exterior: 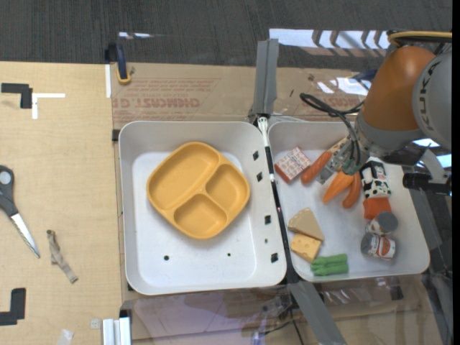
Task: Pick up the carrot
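grey arm [402, 92] reaching in, pincer [343, 160] lowered

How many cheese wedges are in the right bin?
2. One cheese wedge lies near the right bin's left wall; the other lies just below it, beside the green piece.

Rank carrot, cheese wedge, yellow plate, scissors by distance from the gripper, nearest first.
From the gripper, in the right bin:
1. carrot, right beside it
2. cheese wedge, lower in the same bin
3. yellow plate, left bin
4. scissors, far left on the bench

Slanted overhead view of both bins [129, 214]
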Robot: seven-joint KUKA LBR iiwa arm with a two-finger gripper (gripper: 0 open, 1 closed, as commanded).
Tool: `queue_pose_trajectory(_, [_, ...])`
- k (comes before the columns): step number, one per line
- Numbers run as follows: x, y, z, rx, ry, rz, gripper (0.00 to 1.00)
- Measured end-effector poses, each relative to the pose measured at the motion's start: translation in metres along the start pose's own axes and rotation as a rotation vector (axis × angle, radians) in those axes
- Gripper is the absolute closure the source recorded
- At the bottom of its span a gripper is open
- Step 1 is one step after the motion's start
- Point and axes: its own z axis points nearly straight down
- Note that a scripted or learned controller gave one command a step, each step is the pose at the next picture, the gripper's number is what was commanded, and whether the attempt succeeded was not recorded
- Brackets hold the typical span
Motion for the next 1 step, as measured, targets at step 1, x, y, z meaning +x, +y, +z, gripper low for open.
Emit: queue_pose_trajectory(1, [0.0584, -0.0339, 0.0312, 0.001, 0.003, 0.117, 1.0])
